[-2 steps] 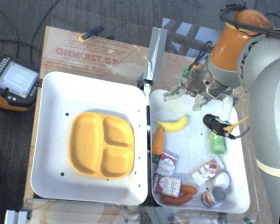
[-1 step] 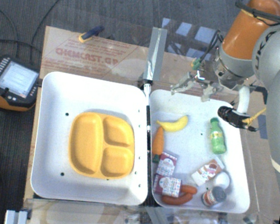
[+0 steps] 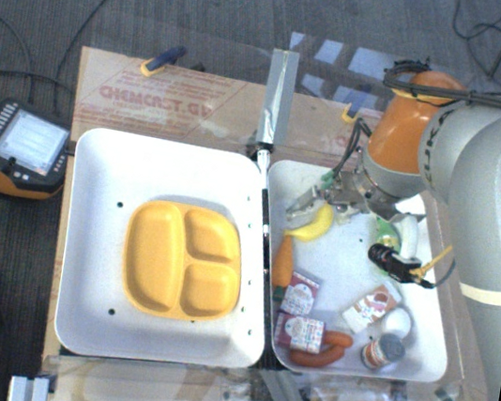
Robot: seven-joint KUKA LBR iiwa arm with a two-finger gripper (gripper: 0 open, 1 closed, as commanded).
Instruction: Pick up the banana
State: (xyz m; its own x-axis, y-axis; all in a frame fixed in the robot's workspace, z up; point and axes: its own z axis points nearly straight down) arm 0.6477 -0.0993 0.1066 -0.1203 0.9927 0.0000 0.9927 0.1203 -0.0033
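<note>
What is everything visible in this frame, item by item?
White shallow bins: two, side by side on the bench.
Yellow plastic compartment tray: one, in the left bin.
Yellow banana: one, right bin's upper left, at the gripper.
Orange carrot: one, right bin's left edge.
Red sausages: two, right bin's front.
Small printed packets: three, right bin's middle and front.
Small round jar: one, right bin's front right.
Black handheld pendant with screen: one, on the floor left of the bench.
Gripper: one, over the banana; whether it grips is unclear.
</note>
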